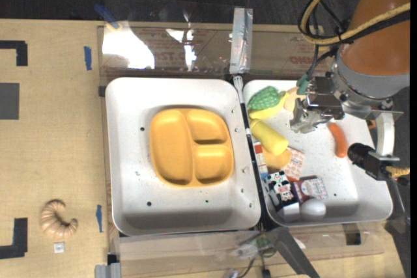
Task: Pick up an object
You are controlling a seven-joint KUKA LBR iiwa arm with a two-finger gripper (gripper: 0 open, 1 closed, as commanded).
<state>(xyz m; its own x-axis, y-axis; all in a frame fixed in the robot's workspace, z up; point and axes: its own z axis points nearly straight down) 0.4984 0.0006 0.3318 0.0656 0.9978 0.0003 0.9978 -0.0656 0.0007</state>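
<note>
the hand (311, 115) hangs low over the back of the right bin (365, 202), metal parts pointing down at the bin floor, just right of the toy food cluster; cannot tell from this slanted top view how far it is opened, and nothing is seen caught in it. nearest candidates for the pick: green strawberry-like toy (264, 99) at the bin's back left corner, touching a pale yellow corn-like piece (290, 99); below them a yellow banana-shaped toy (269, 137) lying along the left wall, with an orange-yellow rounded piece (278, 158) at its lower end. these look like hollow plastic play food, judged light, stiff and rather slick, so rounded sides may squirt out of a pinch; best hold is across the narrow width of the banana's middle, or across the green toy's body. an orange carrot-like stick (339, 140) lies alone to the right of the hand, thin and easy to span across its width, probably the cleanest pick. at the front, small printed packets (311, 189) and a white rounded item (314, 208) sit crowded together, flat and hard to get under. the left bin (124, 140) holds a yellow divided tray (192, 146), wide and shallow, poor fit for a pinch. a tan croissant toy (58, 218) lies on the worktop (52, 140), well apart from both bins.
</note>
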